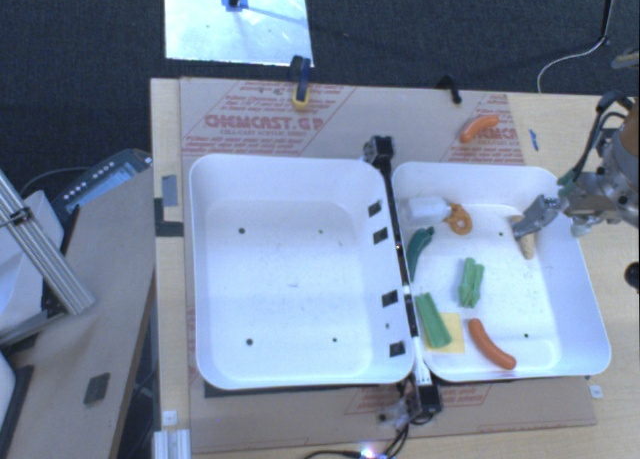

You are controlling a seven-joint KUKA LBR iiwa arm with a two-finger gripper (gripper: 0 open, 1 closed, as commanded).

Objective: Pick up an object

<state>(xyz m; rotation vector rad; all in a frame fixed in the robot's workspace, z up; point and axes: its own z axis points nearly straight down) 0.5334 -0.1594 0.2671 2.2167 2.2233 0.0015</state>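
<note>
My gripper (529, 226) hangs over the right bin (570, 292) near its far right side, reaching in from the right. Several small objects lie in that bin. A white block (427, 209) and an orange curled piece (459, 219) sit at the back left. A dark green pepper (418, 242) lies by the divider, and a light green piece (470, 281) rests in the middle. A green stick (432, 319), a yellow square (452, 333) and an orange sausage (491, 343) lie at the front. The gripper is to the right of all of them.
The left bin (215, 247) stands beside the right one, joined by a black-clipped divider (392, 247). Another orange sausage (479, 128) lies on the board behind the right bin. A yellow clamp (300, 97) sits at the board's back edge.
</note>
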